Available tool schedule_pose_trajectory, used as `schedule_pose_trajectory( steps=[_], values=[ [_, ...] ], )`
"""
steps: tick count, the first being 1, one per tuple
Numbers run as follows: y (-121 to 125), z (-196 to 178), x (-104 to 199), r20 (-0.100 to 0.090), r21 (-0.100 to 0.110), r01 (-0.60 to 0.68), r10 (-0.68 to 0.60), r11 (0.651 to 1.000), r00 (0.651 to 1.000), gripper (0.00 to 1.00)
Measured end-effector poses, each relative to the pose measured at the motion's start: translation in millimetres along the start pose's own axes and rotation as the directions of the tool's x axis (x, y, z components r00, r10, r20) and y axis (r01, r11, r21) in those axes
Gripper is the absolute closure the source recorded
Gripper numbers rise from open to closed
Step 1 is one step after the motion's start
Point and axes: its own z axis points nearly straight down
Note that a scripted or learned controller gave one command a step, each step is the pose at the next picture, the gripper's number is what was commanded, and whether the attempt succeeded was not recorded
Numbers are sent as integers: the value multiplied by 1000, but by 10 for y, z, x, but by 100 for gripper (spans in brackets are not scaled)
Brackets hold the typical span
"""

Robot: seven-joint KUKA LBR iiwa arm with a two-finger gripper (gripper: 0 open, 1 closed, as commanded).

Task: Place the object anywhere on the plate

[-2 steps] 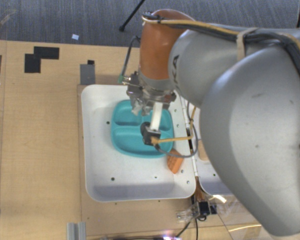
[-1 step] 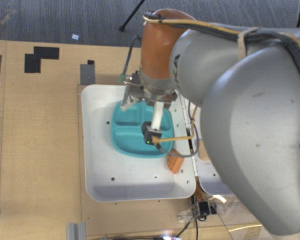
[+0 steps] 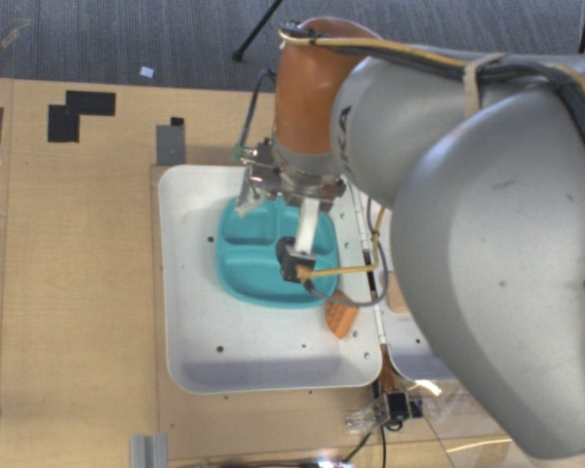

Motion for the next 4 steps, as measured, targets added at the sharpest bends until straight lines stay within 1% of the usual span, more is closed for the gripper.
schedule_pose_trajectory(
  steps=[4],
  values=[
    [0,0,0,0,0,0,0,1000,1000,0]
  ],
)
